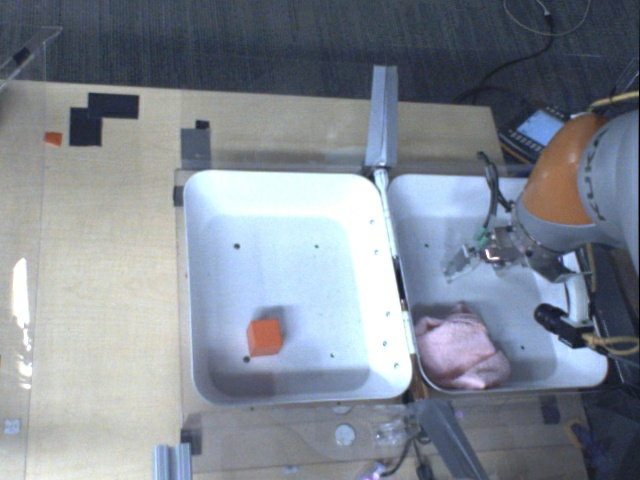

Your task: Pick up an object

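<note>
1. I can't tell from this view whether the gripper (468, 258) is spread or closed; nothing visible sits in it.
2. Left bin (215, 268): an orange cube (265, 337) rests on the floor near the front wall, alone and well apart from the gripper. It looks rigid, so I judge it an easy grasp.
3. Right bin (430, 208): a crumpled pink cloth (460, 351) lies in the front left corner, against the wall. That crowding could hamper a descent.
4. The gripper is over the middle of the right bin, behind the cloth and apart from it, probably because the arm (575, 188) enters from that side.
5. I judge the pick not yet done; the cloth is the nearer target.
</note>
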You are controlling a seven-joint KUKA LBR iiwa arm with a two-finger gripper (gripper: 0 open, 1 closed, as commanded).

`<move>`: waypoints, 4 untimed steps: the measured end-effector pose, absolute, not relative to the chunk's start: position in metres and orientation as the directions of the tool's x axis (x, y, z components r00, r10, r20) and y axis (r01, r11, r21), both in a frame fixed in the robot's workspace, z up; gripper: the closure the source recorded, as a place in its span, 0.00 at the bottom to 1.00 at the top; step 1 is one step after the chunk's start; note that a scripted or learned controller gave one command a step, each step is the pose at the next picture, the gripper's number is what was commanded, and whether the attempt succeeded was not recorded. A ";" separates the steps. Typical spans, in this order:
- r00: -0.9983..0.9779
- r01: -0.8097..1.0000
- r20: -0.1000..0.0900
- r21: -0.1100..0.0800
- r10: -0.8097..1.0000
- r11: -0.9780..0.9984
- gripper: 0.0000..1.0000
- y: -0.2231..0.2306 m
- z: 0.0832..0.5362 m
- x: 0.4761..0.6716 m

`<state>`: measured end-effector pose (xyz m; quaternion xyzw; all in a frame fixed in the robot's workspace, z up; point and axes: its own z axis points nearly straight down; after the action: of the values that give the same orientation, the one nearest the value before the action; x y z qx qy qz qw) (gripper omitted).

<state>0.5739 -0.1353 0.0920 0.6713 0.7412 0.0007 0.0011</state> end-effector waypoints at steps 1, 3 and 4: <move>0.001 1.000 -0.002 0.008 1.000 -0.001 0.00 -0.140 0.086 0.665; -0.278 0.961 -0.001 0.004 0.961 0.278 0.00 -0.134 0.092 0.531; -0.534 0.846 -0.015 0.016 0.846 0.534 0.00 -0.102 0.091 0.513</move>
<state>0.5128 -0.1017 0.0907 0.4828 0.8756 0.0035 0.0103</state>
